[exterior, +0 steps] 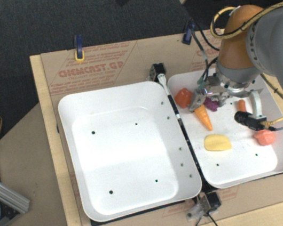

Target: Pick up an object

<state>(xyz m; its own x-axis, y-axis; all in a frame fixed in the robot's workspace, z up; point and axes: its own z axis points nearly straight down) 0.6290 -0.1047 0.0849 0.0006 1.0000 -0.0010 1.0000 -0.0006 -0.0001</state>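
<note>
Over the far half of the right bin [237, 166], the gripper [207, 96] hangs low at the end of the grey arm [279, 31], with the orange band [239, 49] just above the wrist. Whether the gripper is open or closed cannot be told, since its own body hides the tips, and nothing can be seen clamped in it.

Each place below is given from the orange carrot [204, 118]. It lies on the bin floor with its thick end toward the far rim and its point toward the near rim. The gripper sits just beyond that thick end, so close that the two seem to meet. A small purple piece [212, 105] lies just beside the carrot's thick end on the view's right, partly under the gripper. A red round piece [183, 97] sits near the carrot, farther back and to the view's left, close to the bin wall. A yellow lump [217, 143] rests nearer the camera than the carrot's point, apart from it. A small red-orange piece [241, 104] lies to the carrot's right, past the purple piece. A pink lump [265, 137] sits well apart from the carrot, toward the near right.

Left of the carrot, across the two rims, is the left bin [121, 151]. Both bins rest on a brown cardboard tabletop [138, 64], and a blue clamp [77, 43] grips its far edge, well away from the carrot.
</note>
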